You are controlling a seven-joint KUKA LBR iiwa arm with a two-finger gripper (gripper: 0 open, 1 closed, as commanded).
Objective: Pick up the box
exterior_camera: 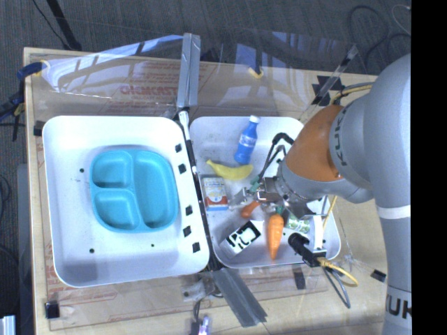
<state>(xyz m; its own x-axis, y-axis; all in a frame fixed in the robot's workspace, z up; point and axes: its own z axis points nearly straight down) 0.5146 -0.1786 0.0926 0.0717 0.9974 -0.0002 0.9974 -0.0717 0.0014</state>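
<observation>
Right bin [209, 128]; box [214, 192] left of jaws [262, 194]; apart

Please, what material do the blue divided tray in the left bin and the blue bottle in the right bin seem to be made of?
The blue tray looks like molded plastic with a smooth matte finish: one even colour, rounded compartment edges. The blue bottle also appears to be plastic, a little glossy, with a white cap; a faint highlight suggests this, but its small size leaves that uncertain.

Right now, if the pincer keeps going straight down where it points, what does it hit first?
Probably the carrot, which lies just beneath the pincer in the right bin. Depth is hard to judge from this slant; the small box sits off to its left, not in line.
</observation>
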